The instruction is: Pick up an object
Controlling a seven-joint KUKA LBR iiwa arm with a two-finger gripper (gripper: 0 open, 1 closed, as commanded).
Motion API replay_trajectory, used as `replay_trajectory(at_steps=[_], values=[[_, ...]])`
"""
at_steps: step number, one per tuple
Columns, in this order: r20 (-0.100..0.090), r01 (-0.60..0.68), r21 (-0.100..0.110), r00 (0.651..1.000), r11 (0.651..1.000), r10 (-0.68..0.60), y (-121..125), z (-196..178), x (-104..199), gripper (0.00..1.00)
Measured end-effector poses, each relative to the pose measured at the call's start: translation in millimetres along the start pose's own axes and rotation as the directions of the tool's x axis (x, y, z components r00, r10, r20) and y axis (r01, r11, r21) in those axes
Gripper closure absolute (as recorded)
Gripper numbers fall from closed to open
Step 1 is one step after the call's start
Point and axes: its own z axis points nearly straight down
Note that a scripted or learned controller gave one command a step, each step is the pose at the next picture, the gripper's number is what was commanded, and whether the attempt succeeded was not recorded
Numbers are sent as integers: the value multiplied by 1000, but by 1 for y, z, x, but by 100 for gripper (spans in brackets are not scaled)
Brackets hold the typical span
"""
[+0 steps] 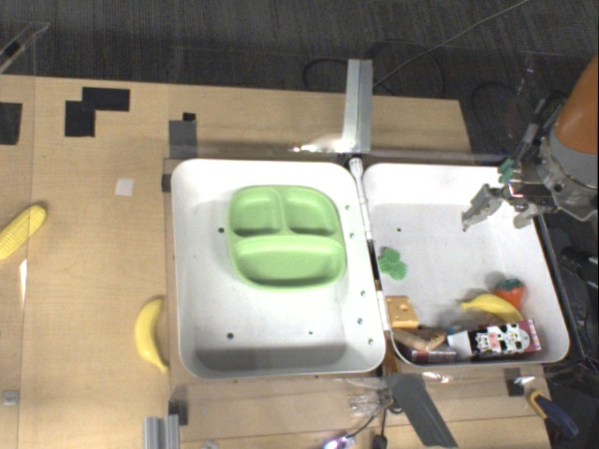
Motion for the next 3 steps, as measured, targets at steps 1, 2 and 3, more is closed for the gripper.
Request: replay_trajectory(at_steps=[1, 2, 3], values=[[-1, 18, 3, 1000, 1000, -18, -69, 136, 44, 0], [2, 94, -11, 996, 995, -94, -35, 167, 46, 0], [3, 93, -14, 996, 996, -93, 51, 168, 47, 0]])
